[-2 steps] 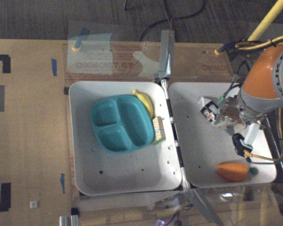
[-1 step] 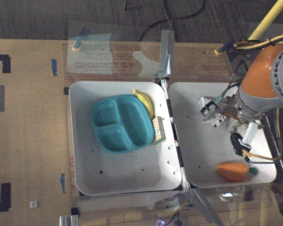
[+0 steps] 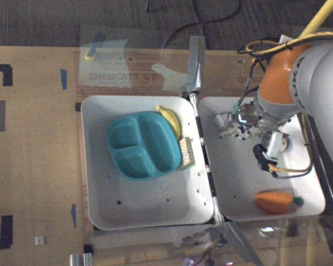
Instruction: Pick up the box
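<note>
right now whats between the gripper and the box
In the camera view, bare white floor of the right bin, then the bin rims, separate the gripper from the box.

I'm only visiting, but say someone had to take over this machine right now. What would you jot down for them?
Gripper: over the upper left of the right bin; whether it is open or shut can't be told, and no object is seen in it.
Box: small, patterned, in the left bin, at the right edge of the teal divided plate, just below the banana.
Carrot: lower part of the right bin.
Done: nothing; the box sits unlifted.
Left: move to the left bin, grasp the box, lift it.
</note>
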Robot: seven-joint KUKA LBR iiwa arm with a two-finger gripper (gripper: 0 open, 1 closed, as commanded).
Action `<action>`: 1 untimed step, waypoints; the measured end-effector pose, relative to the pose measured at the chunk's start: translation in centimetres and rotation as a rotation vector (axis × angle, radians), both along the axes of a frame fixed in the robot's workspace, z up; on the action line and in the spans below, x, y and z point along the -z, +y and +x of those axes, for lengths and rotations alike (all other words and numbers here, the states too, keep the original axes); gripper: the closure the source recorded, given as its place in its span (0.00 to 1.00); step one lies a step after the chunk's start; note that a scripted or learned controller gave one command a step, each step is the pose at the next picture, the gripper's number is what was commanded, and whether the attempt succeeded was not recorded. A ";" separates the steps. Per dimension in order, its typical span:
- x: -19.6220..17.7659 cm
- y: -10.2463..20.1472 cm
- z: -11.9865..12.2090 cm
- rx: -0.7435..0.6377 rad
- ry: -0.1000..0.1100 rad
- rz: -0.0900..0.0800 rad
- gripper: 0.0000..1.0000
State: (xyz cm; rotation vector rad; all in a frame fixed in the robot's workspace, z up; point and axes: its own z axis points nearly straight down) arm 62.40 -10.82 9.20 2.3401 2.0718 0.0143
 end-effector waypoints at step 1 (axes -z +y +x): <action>-0.7 -0.2 -0.5 0.001 0.018 -0.001 1.00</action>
